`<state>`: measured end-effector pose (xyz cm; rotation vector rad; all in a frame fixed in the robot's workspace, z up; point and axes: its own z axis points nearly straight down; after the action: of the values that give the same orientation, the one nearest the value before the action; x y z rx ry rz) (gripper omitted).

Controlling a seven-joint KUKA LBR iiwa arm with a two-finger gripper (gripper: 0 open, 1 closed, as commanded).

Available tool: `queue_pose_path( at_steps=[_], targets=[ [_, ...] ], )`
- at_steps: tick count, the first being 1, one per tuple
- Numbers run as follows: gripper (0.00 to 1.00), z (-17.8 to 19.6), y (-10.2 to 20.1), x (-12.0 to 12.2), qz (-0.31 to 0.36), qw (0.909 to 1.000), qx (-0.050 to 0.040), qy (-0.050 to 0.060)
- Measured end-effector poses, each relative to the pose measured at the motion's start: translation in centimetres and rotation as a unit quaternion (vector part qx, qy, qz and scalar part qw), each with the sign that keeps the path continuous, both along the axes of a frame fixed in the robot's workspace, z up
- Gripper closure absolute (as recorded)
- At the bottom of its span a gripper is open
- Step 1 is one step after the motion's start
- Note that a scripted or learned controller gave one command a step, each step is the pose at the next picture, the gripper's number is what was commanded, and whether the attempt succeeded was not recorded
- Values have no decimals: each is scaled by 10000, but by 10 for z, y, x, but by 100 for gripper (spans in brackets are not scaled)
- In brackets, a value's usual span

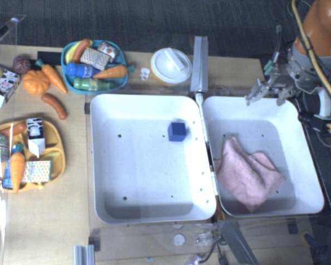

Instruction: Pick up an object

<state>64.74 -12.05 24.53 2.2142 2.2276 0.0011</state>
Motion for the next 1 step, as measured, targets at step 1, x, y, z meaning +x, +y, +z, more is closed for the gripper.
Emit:
queue_pose_path(
  at_steps=[1],
  targets=[
    [0,-116,12,-18,-87,10000,1,4]
  ],
)
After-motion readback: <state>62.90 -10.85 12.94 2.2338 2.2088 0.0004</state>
